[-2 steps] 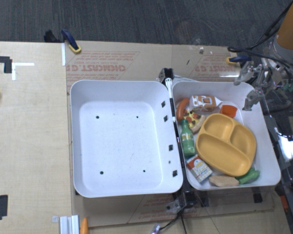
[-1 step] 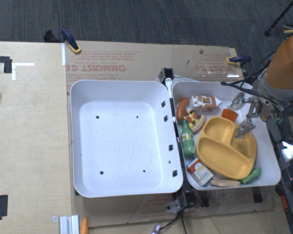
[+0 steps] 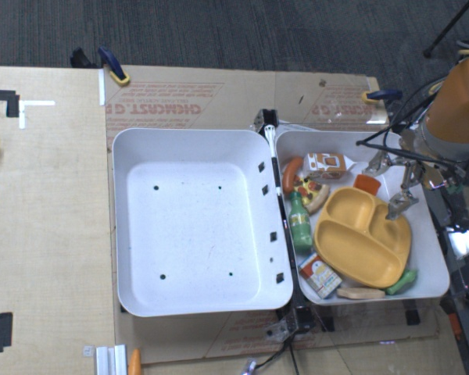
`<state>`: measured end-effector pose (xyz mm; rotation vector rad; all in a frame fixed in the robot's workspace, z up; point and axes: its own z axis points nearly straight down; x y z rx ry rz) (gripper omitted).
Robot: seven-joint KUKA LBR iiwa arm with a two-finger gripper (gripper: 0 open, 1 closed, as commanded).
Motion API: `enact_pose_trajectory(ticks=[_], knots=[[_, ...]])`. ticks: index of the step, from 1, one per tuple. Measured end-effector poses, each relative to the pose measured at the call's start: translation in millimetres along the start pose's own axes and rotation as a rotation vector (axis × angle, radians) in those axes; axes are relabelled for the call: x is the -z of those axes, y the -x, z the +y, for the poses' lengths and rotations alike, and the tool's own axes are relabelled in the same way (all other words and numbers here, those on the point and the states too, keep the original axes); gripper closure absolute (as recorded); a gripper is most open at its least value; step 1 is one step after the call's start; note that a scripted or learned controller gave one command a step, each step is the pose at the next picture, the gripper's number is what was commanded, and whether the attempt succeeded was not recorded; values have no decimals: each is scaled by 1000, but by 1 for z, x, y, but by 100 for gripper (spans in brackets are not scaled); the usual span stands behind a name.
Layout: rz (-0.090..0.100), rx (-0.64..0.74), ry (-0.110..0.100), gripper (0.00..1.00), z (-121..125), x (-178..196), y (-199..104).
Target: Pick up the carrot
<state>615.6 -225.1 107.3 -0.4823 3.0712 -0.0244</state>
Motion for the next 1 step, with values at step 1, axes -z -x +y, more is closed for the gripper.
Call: enact_pose_trajectory(ticks=[1], knots=[[-8, 354, 2, 0, 8, 0, -12]])
